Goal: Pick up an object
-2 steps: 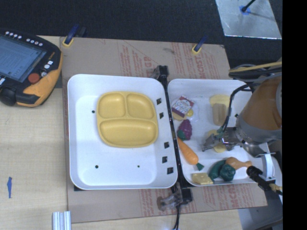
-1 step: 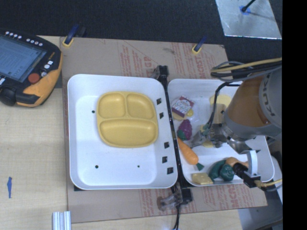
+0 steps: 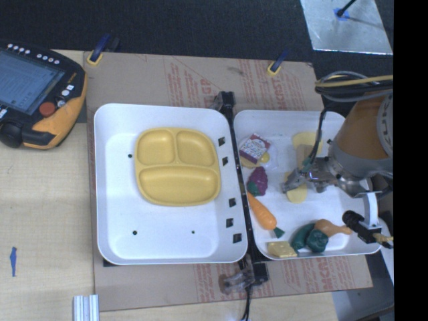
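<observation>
The gripper (image 3: 299, 181) sits low over a yellow toy (image 3: 297, 194), maybe to grab it; I cannot tell its hold

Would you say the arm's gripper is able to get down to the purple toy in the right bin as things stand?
Probably yes. The purple toy lies uncovered in the right bin, with the gripper low beside it and bare floor between. The carrot and red-and-white packet crowd it closely, though.
</observation>
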You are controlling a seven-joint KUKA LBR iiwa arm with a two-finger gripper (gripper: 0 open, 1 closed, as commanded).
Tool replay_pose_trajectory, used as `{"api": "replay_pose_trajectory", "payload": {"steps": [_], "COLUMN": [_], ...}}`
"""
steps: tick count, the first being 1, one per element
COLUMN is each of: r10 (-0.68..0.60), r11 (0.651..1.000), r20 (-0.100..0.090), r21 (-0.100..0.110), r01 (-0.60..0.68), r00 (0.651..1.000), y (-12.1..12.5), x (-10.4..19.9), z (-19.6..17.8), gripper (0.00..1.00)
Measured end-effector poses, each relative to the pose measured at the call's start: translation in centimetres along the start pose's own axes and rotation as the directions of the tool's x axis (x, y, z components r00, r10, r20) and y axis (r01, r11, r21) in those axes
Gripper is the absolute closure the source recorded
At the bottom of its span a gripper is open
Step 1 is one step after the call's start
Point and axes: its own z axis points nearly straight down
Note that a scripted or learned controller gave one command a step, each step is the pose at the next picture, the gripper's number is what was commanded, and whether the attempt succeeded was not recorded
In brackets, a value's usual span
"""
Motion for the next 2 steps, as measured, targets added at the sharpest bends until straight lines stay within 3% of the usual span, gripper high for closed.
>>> {"api": "replay_pose_trajectory", "payload": {"steps": [1, 2], "r10": [-0.003, -0.007], "r11": [1.000, 1.000], "r20": [0.008, 0.001], "r21": [-0.007, 0.000], "r01": [0.004, 0.007], "r00": [1.000, 1.000], "y": [2.79, 2.63], "x": [5.19, 5.17], "z": [-0.17, -1.16], "gripper": [0.00, 1.00]}}
